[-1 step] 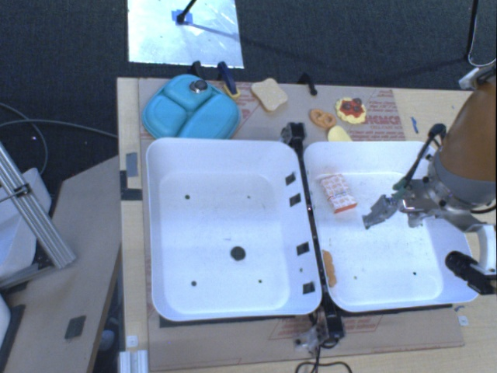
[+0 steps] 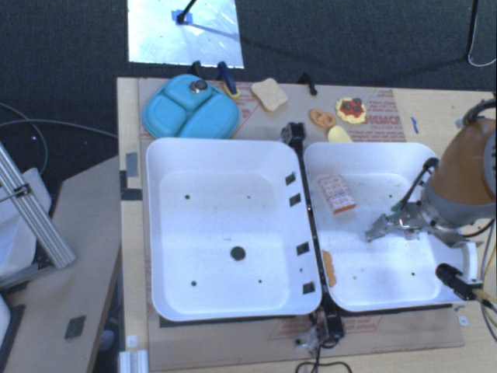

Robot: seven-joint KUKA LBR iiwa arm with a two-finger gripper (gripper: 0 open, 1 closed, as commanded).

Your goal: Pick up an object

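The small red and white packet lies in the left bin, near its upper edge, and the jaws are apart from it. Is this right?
Not quite: the camera view shows the small red and white packet in the right bin, not the left one. It does lie near the upper edge, and the gripper is apart from it, lower and to the right.

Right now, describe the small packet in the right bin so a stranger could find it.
Start at the right bin of the two white ones. In its far left part, near the divider, lies the small packet, flat and rectangular. It is white with red-orange print, unlike the slim tan piece lying against the bin's left wall nearer the camera.
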